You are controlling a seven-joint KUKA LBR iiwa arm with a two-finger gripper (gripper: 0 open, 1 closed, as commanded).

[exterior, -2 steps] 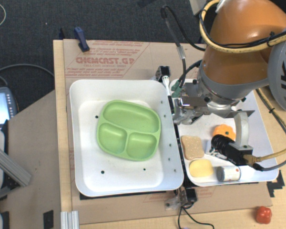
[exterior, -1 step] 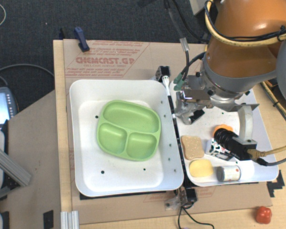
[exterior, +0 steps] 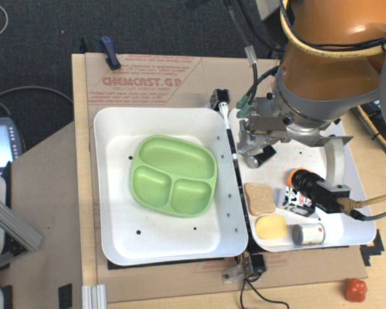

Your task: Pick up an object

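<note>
Gripper (exterior: pixel 254 152) of mine hangs low in the right bin (exterior: pixel 357 234); its state I cannot tell. Toast slice (exterior: pixel 260 198) lies just below it.

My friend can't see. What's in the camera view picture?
A grey and orange robot arm lowers its tool over the right white bin, which holds toy bread, a yellow piece and a small can. The left bin holds a green divided plate.
</note>
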